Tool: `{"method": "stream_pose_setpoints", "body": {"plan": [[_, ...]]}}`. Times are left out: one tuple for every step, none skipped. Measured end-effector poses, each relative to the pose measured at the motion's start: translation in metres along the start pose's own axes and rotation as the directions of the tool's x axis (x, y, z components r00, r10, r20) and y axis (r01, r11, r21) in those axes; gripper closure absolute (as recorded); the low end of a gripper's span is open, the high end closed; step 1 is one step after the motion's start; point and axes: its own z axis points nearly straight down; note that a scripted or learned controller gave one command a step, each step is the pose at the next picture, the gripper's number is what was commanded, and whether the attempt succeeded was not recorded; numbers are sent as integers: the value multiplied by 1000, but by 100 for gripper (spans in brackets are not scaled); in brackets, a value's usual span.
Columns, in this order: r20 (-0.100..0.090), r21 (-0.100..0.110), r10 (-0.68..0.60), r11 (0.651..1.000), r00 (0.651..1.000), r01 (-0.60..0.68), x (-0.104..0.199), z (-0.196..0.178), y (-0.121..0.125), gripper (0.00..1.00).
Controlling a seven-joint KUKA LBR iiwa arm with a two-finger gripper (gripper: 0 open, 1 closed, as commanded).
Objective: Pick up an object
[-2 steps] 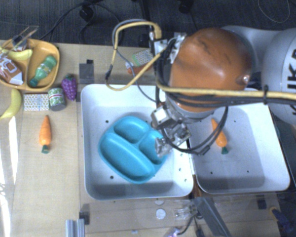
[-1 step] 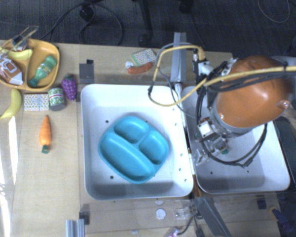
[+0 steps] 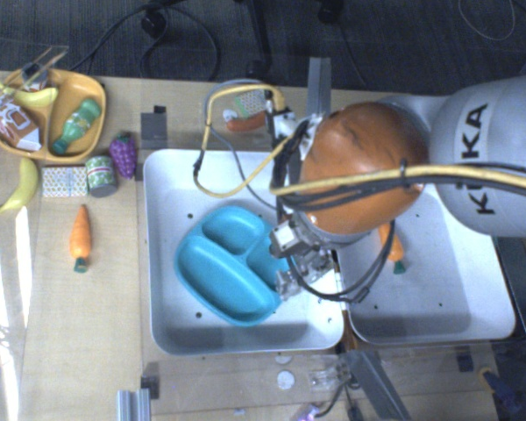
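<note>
A blue two-compartment dish [image 3: 225, 264] lies in the left white bin [image 3: 167, 323], toward its middle. My gripper [image 3: 287, 266] hangs at the dish's right edge, under the orange wrist band [image 3: 359, 178], which hides most of it. An orange carrot [image 3: 394, 251] lies in the right bin [image 3: 456, 314], partly hidden behind the arm.
On the bench left of the bins sit a yellow bowl [image 3: 88, 95] with a green bottle, a banana [image 3: 22, 187], a small can [image 3: 100, 175], purple grapes [image 3: 124, 154], a patterned box [image 3: 63, 182] and a loose carrot [image 3: 81, 238]. Yellow cable loops over the left bin's far rim.
</note>
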Motion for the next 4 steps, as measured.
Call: {"method": "stream_pose_setpoints", "body": {"plan": [[1,0,-147,989,989,147,-76,-19,-20,100],[0,1,-517,856,856,517,-2,-81,-87,100],[3,-2,-726,688,688,726,19,-79,-63,100],[4,-2,-789,615,615,789,-40,-49,-38,100]]}}
